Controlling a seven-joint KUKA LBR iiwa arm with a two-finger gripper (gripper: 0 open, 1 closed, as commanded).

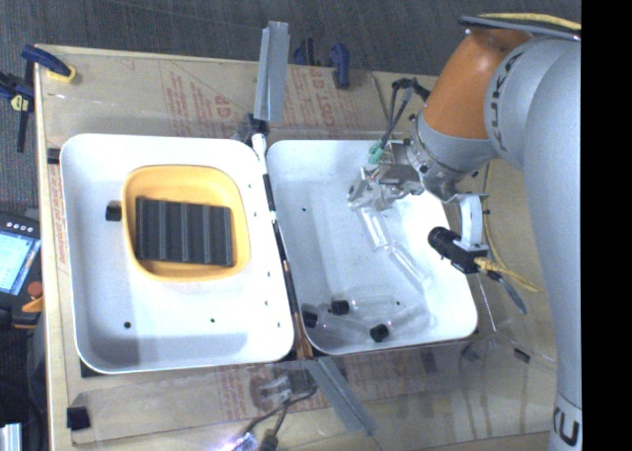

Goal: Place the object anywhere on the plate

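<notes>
Bright, even overhead light — white bins (158,340) near glare, soft shadows, slightly grainy, sharp enough throughout.

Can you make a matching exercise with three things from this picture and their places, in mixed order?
Things:
1. yellow plate
2. gripper
3. small black pieces

Places:
A. near the front edge of the right bin
B. in the left bin
C. over the upper part of the right bin

Pairs: 1-B, 2-C, 3-A
</notes>
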